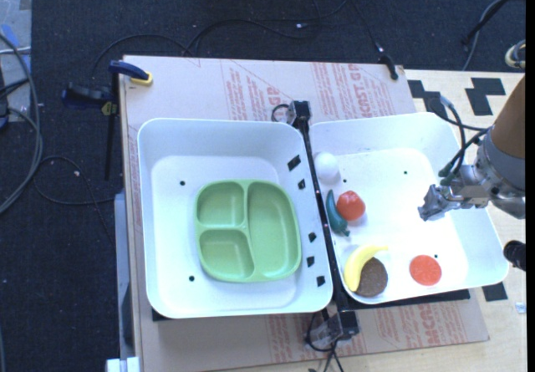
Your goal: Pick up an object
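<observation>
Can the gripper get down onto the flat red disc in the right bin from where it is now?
Probably yes. The gripper hovers over bare bin floor, and the red disc lies alone nearer the front wall, apart from the banana, with nothing between.

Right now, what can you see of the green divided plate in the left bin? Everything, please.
The green divided plate is pale green, looks like moulded plastic, and is a rounded rectangle with three compartments: two smaller ones on the camera view's left, one long one on its right. It lies flat and upright on the floor of the left bin, roughly centred and turned a little askew to the bin's walls. All three compartments look bare. It touches the bin floor alone; the gripper is over the right bin, well apart from it.
</observation>
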`<state>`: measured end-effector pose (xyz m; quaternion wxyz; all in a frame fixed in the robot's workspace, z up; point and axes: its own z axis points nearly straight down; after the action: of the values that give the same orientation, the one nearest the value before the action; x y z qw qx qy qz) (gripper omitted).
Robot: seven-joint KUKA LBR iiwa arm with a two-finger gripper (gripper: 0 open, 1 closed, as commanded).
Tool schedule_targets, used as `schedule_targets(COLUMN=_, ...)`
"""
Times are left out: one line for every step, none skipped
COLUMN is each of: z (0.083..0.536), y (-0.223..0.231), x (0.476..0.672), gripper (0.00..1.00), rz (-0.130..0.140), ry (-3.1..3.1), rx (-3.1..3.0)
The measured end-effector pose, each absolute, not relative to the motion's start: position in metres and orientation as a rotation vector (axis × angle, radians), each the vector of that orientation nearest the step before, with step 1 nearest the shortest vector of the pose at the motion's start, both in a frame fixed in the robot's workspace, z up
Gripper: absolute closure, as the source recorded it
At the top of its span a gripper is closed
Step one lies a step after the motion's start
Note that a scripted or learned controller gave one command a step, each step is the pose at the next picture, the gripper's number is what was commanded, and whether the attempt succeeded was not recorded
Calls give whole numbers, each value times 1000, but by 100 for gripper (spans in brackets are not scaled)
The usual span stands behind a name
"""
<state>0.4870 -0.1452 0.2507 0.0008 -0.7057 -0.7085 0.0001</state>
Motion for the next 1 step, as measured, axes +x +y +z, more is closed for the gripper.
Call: schedule_targets(z=257, y=-93, x=485, gripper=100, rz=-1, ry=-2227, rx=-2215)
